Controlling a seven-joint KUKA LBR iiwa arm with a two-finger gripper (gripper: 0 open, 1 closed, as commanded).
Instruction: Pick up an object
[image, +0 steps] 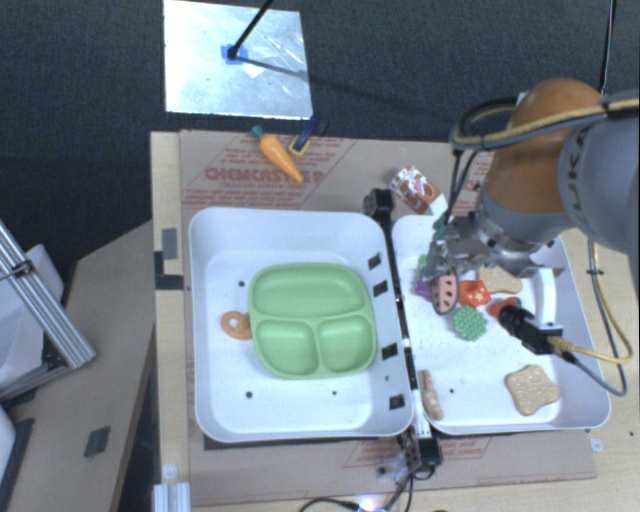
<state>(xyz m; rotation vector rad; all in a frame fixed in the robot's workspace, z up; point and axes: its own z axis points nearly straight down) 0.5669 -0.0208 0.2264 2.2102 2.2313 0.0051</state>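
Grey and orange, the arm reaches in from your right, its gripper (447, 262) low over the right bin (575, 405), above a cluster of toy food (462, 300) near that bin's left wall. You cannot tell how its jaws stand. A green divided plate (305, 318) sits in the left bin (215, 400). A toy carrot (280, 157) lies on the surface behind.
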